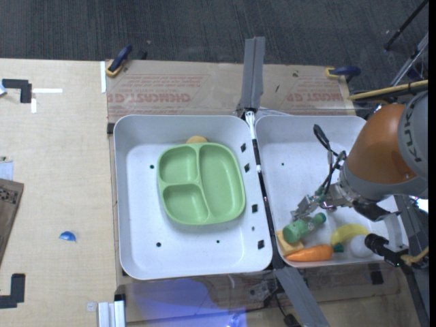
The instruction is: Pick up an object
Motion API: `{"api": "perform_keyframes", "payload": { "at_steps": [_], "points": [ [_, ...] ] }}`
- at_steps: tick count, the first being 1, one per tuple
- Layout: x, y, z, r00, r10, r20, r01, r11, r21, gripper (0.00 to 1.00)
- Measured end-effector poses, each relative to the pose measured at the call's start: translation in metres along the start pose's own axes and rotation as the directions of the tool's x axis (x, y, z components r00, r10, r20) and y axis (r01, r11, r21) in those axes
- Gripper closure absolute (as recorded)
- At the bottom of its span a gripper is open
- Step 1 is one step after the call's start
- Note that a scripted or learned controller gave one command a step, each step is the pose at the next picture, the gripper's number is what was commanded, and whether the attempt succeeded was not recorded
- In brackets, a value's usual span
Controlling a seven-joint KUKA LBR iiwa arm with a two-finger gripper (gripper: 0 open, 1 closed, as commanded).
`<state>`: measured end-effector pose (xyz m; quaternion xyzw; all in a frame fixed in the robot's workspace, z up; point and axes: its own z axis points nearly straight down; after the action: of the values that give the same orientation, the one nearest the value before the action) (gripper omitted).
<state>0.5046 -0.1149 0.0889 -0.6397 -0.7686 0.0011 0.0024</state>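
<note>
**Camera view: nothing lifted yet**

We see our gripper point(308, 206) low in the right bin point(289, 138), just above the green object point(302, 228) resting beside the carrot point(310, 253). Its grip we cannot tell. Grasping and lifting remain.

Hand point(308, 208) low in R bin point(286, 145), over green obj point(300, 229); carrot point(310, 253) nearby.

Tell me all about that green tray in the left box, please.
The green tray looks like smooth pale plastic, roughly square with rounded corners. It has three compartments: one long one on its right side and two smaller ones on its left. It lies flat, slightly turned, on the floor of the left bin. A small yellowish thing peeks out at its far edge.
</note>
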Motion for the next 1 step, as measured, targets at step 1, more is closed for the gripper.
{"api": "perform_keyframes", "payload": {
  "at_steps": [1],
  "points": [
    [-0.0017,0.0014,-0.0072,1.0,0.002,0.0,-0.002,1.0,0.001,1.0]
  ]
}}
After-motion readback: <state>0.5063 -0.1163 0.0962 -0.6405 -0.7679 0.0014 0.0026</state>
